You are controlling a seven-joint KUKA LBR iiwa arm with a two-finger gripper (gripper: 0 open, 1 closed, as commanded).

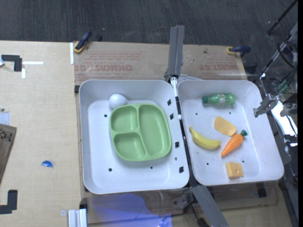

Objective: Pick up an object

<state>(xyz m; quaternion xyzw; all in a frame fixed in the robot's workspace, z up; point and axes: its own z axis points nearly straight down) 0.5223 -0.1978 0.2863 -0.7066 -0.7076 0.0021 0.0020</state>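
Before any grasp: banana (205, 140), carrot (233, 144) and bottle (218, 99) lay untouched in the right bin (267, 171); the gripper's state could not be told. Next: reach in and descend.

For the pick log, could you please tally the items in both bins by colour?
Green: 2, the divided plate and the bottle
Yellow: 3, the banana, the chip, the cheese block
Orange: 1, the carrot
White: 1, the ball
Total: 7
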